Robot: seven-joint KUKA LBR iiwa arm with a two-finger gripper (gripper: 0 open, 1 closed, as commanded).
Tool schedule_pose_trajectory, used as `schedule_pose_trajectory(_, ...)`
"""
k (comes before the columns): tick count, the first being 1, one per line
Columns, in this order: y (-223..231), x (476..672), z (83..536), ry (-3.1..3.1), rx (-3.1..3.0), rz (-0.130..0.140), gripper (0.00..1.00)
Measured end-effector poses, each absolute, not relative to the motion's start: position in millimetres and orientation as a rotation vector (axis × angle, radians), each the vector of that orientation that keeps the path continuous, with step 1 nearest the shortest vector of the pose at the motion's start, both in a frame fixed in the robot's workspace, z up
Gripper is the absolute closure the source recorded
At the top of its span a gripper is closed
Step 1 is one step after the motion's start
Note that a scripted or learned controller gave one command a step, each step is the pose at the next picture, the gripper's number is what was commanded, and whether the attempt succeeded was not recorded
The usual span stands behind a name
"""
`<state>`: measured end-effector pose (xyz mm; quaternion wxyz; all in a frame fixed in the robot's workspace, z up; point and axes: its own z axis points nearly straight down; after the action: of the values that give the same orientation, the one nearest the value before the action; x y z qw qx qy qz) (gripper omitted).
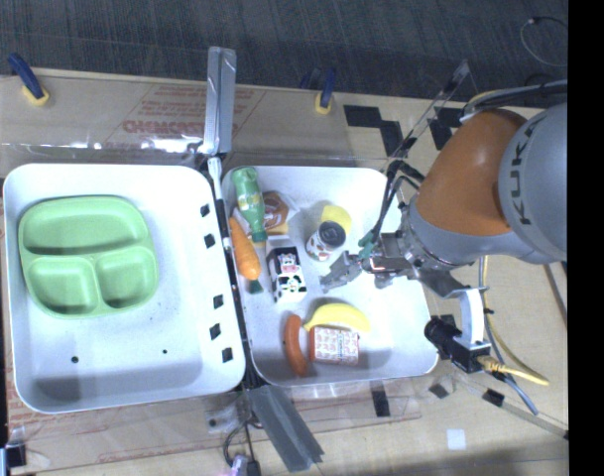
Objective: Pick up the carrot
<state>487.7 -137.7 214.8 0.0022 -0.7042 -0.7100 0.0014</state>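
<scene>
The carrot [244, 250] is a short orange piece lying lengthwise along the left wall of the right bin [406, 350]. A green bottle [248, 196] lies just beyond its far end. My gripper [339, 271] hovers low over the middle of the right bin, to the right of the carrot. A black-and-white patterned box [287, 274] lies between the two. The gripper is well apart from the carrot, and I see nothing held in it.
The right bin also holds a brown item [275, 209], a yellow cup with a small white jar [329, 232], a yellow fruit [339, 315], a red-and-white pack [334, 346] and a sausage [295, 344]. A green divided tray [86, 254] sits in the left bin [113, 370].
</scene>
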Motion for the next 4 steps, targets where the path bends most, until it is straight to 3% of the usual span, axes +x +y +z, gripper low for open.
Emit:
schedule_pose_trajectory(1, -97.1, 537.6, 137.2, -2.170, -2.264, 0.007, 0.00)
schedule_pose_trajectory(2, -14.2, 584.4, 191.4, -2.150, -2.286, 0.002, 0.00)
schedule_pose_trajectory(3, 19.0, 533.3, 190.8, -2.111, -2.322, 0.007, 0.00)
schedule_pose_trajectory(4, -31.5, 569.9, 191.2, -2.188, -2.252, 0.004, 0.00)
